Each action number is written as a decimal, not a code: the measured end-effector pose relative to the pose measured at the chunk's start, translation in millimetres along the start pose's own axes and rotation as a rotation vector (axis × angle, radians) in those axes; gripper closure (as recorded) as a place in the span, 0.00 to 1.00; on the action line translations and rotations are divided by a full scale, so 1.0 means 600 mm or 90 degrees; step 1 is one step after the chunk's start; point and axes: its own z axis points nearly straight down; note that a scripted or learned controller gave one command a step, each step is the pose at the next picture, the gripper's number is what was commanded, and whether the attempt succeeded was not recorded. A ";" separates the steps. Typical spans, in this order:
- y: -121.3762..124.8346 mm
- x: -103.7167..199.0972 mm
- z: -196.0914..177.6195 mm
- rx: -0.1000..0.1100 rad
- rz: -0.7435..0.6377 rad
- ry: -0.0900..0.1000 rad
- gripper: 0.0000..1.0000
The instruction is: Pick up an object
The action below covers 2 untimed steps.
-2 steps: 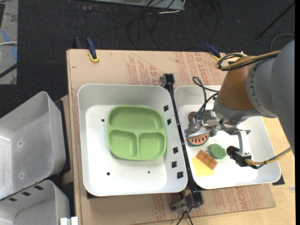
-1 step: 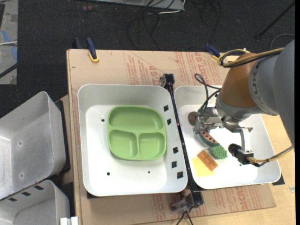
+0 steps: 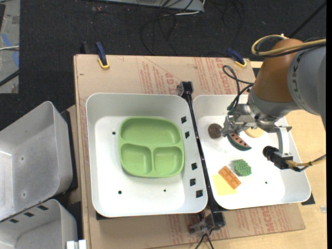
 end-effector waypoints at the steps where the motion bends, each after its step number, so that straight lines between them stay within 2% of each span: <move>1: 0.003 0.000 -0.069 0.000 0.000 0.000 1.00; 2: -0.032 0.099 -0.072 0.005 -0.004 0.003 1.00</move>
